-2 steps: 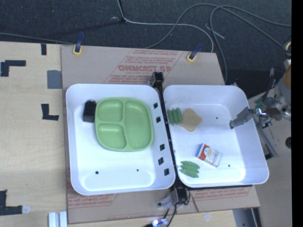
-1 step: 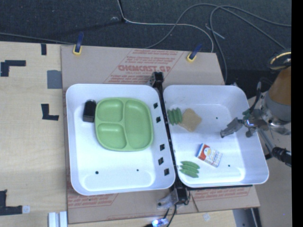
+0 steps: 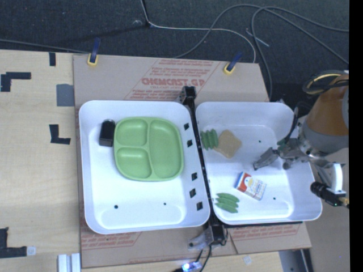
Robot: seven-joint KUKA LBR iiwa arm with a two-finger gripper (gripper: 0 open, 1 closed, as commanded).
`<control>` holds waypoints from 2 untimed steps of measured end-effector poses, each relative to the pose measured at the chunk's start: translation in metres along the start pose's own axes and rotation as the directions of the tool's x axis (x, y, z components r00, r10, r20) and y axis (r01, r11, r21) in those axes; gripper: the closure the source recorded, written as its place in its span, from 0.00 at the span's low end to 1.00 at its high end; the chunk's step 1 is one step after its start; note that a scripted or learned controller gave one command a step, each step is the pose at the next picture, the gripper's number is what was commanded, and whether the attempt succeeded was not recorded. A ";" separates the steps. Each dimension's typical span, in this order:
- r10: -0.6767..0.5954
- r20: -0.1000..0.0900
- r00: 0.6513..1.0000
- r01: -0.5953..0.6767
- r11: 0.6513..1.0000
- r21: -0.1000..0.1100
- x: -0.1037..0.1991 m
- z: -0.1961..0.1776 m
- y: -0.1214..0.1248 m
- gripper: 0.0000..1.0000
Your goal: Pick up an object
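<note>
The right bin [image 3: 244,111] holds a tan bread slice [image 3: 228,143], a green ridged piece [image 3: 209,139] beside it, a small red, white and blue carton [image 3: 250,186] and a green pea pod [image 3: 227,202] near the front. My gripper [image 3: 267,159] hangs over the bin's right half, its grey fingers pointing left, above and to the right of the carton. Nothing shows between the fingers. The arm's orange band [image 3: 332,115] sits at the right edge.
The left bin [image 3: 93,169] carries a green divided plate [image 3: 149,148] and a small black block [image 3: 106,132] at its left. A black divider clip strip [image 3: 195,152] runs between the bins. Cables cross the dark area behind the bench.
</note>
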State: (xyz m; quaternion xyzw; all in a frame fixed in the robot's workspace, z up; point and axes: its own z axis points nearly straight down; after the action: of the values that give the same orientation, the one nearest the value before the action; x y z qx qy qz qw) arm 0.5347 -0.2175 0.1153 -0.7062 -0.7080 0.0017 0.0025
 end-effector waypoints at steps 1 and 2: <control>0.000 0.001 1.000 0.000 1.000 -0.004 0.000 -0.013 0.001 1.00; 0.002 0.002 1.000 -0.002 1.000 -0.009 -0.001 -0.055 0.002 1.00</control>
State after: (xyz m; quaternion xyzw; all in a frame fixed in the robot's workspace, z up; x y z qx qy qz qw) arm 0.5367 -0.2186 0.1707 -0.7068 -0.7074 -0.0005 -0.0014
